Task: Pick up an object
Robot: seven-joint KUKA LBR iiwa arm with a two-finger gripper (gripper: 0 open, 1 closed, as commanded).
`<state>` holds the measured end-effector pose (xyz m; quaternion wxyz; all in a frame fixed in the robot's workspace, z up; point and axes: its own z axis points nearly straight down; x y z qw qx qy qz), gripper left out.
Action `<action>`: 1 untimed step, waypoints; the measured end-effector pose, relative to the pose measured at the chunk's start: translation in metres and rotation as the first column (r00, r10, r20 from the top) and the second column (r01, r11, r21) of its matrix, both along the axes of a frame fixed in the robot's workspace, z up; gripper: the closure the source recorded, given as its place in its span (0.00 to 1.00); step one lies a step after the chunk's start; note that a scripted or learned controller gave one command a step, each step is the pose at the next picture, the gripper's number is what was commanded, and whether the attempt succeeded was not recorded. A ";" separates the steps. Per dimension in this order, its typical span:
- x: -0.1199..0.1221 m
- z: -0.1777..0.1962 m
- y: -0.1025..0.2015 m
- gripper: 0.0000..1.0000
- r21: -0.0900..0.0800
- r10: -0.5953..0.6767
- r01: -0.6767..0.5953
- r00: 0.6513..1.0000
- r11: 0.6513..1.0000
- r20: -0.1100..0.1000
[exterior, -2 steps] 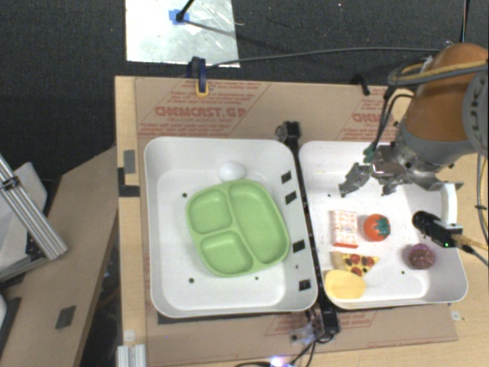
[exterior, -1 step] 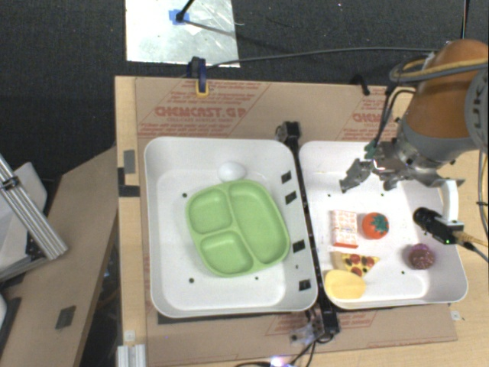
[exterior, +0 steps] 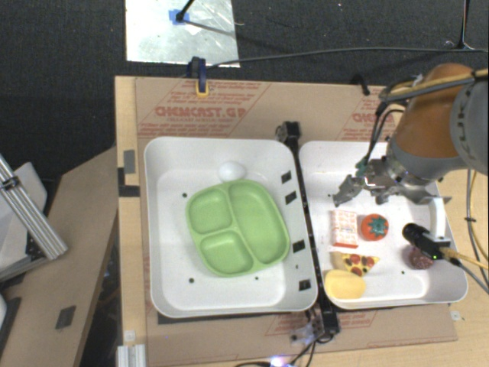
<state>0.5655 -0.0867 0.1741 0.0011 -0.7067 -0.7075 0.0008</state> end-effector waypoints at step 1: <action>0.003 -0.060 -0.006 0.00 0.000 0.000 0.000 1.000 1.000 0.001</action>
